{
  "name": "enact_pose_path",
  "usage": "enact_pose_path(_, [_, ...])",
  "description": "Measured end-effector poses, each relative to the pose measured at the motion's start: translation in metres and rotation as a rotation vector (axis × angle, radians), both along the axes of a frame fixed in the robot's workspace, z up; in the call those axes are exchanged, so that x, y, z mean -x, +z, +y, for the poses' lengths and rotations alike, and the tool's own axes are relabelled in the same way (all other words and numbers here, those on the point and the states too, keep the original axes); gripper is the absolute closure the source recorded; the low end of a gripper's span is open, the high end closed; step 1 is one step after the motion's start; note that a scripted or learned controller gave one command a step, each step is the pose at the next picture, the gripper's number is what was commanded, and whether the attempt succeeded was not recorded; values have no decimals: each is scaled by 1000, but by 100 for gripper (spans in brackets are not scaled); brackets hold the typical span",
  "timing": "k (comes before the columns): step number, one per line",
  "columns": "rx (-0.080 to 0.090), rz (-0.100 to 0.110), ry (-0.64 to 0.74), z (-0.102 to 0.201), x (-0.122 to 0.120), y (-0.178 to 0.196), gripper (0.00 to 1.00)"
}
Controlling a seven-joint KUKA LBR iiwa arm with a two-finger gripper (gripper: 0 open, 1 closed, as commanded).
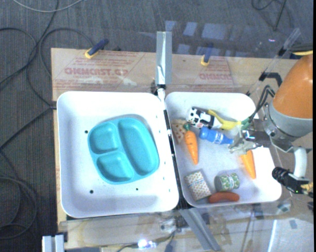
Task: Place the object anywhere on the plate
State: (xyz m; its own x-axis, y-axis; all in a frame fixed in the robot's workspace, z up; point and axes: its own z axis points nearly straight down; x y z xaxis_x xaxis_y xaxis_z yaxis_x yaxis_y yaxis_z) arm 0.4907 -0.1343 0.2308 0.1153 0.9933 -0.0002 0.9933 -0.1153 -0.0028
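The blue three-compartment plate [124,149] lies in the left white bin [74,193] with nothing on it. My gripper [244,142] hangs over the right side of the right bin [265,196], just above the top end of an orange carrot [249,165]. To its left lies a small blue bottle [214,136], whose right end almost reaches the gripper. Nothing shows as held. The arm's orange band [299,88] and grey wrist hide the bin's far right rim.
The right bin also holds a black-and-white cow toy [200,118], a yellow banana [224,121], a second carrot [191,146], a patterned block [197,184], a green can [228,181] and a red sausage [223,197]. A metal post [161,62] stands behind the bins.
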Motion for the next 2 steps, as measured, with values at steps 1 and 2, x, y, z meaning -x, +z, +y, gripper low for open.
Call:
enact_pose_path(1, [1, -1, 16, -27, 7, 29, 100])
enact_pose_path(2, [1, 0, 62, 1, 7, -7, 100])
